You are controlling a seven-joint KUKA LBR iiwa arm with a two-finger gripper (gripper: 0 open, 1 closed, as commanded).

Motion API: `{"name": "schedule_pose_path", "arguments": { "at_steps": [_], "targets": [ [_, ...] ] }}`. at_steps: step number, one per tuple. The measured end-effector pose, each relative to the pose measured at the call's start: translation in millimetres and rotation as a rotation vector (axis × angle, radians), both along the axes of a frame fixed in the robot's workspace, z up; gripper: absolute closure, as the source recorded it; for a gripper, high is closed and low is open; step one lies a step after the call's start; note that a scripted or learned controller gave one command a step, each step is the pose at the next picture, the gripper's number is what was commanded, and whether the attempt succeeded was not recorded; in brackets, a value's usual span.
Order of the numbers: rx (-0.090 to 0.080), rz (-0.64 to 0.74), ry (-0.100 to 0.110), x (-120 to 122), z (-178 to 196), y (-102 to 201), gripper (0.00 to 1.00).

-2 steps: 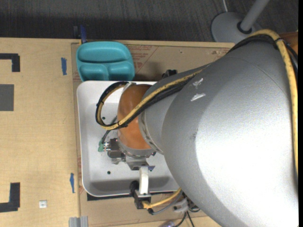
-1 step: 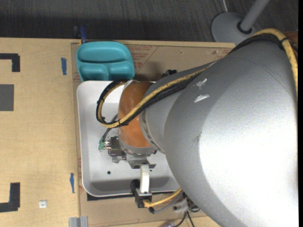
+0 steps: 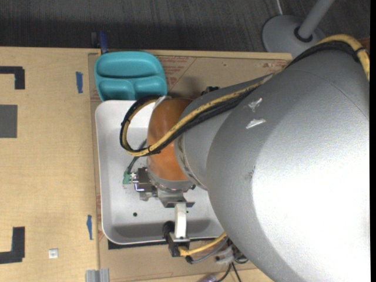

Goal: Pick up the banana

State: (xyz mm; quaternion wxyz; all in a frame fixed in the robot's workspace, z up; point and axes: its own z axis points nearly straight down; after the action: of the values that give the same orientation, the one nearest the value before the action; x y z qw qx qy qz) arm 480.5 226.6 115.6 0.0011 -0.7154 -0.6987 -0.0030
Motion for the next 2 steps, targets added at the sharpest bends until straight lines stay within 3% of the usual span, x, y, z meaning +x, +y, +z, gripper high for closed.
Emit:
{"name": "schedule_pose_path", "arguments": {
  "at_steps": [2],
  "targets": [
    [0.001,-0.001,-0.001,0.6,19.3,0.4,1.00]
  ]
}}
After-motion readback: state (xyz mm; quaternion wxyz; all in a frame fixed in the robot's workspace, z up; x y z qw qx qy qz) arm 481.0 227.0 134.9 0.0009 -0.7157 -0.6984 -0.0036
